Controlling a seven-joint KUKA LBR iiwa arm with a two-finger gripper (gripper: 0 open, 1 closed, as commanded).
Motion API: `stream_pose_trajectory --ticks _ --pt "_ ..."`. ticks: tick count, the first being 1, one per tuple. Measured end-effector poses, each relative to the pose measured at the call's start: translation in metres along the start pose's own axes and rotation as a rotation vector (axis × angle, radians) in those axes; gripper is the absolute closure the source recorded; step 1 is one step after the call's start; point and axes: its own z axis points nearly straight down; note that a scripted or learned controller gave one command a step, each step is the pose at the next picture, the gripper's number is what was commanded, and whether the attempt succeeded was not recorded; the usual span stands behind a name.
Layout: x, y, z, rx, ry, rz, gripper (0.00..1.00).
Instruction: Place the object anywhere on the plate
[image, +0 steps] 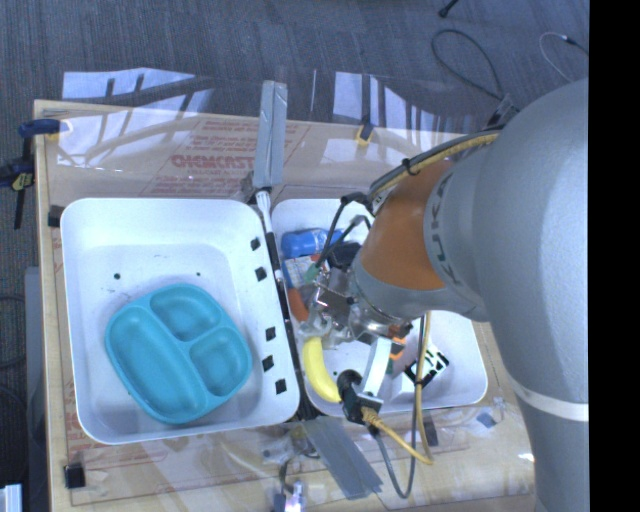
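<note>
A light blue plate with three compartments lies in the left bin. In the right bin lies a yellow banana near the front left corner. A blue object sits at the back left of that bin, with a small red and orange piece beside it. The gripper hangs over the left part of the right bin, just behind the banana. The wrist hides what is under the gripper.
The grey arm with its orange band covers most of the right bin. A black and white object lies at the bin's front right. A yellow cable loops over the front rim. A divider with black clips separates the bins.
</note>
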Motion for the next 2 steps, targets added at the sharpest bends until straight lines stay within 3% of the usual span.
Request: stream_pose_trajectory --ticks 1,2 --pt "0.0936 -0.0132 -0.0002 -0.010 -0.002 -0.163 1.00" --pt "0.0933 -0.0130 -0.0003 -0.010 -0.002 -0.162 0.00"
